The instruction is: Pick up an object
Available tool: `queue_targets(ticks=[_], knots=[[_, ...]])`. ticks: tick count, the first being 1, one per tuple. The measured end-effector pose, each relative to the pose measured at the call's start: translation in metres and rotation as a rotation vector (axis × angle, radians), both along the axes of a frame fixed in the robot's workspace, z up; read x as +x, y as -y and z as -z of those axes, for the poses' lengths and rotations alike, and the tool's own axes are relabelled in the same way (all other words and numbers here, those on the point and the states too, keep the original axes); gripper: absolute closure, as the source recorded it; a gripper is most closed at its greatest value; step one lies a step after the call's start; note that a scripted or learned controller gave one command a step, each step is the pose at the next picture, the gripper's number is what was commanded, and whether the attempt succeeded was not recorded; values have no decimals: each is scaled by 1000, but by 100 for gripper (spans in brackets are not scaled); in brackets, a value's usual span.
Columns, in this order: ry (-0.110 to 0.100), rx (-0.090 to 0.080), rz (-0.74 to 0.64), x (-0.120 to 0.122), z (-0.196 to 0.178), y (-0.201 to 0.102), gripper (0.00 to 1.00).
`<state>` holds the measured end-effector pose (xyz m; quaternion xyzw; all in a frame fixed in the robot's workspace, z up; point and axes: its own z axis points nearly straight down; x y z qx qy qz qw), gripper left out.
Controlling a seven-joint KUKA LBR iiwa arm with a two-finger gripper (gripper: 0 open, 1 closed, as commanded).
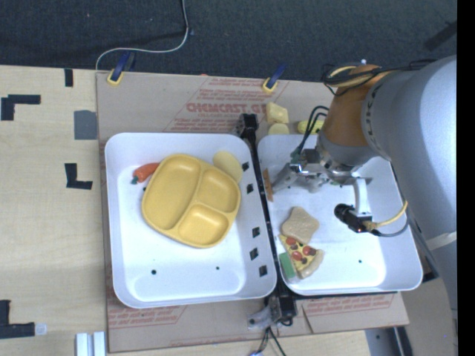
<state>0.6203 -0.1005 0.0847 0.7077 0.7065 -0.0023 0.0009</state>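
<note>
Tan and flat, a toy bread slice (300, 223) lies in the right bin (386, 269), near its left wall and about halfway down. A toy pizza slice (303, 259) with red dots touches it on the side toward the bin's near edge. These are the two loose things in that bin. The bin floor to their right, out to the near right corner, is bare white.

The fingers (291, 175) hang over the far left part of the same bin, just beyond the bread and apart from it. How wide they stand cannot be told. The grey arm (415, 117) covers the bin's far right corner.

The left bin (178, 284) holds three things: a yellow divided plate (191, 200) in the middle, an orange carrot (145, 171) at the plate's far left edge, and a pale yellow piece (228, 162) at its far right edge. The near half is bare.

Both bins sit on a cardboard sheet (185, 106) on the desk (44, 221). Its red printing is too blurred to read. Two clips, one yellow (115, 73) and one blue (274, 76), grip the sheet's far edge. Two pale blocks (277, 114) lie on it beyond the right bin.
</note>
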Motion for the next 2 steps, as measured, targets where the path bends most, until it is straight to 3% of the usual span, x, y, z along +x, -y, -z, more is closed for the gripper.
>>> queue_targets(ticks=[1, 2], knots=[[3, 1, 0, -68, -1, -1, 0], [4, 2, -2, -66, -11, -2, 100]])
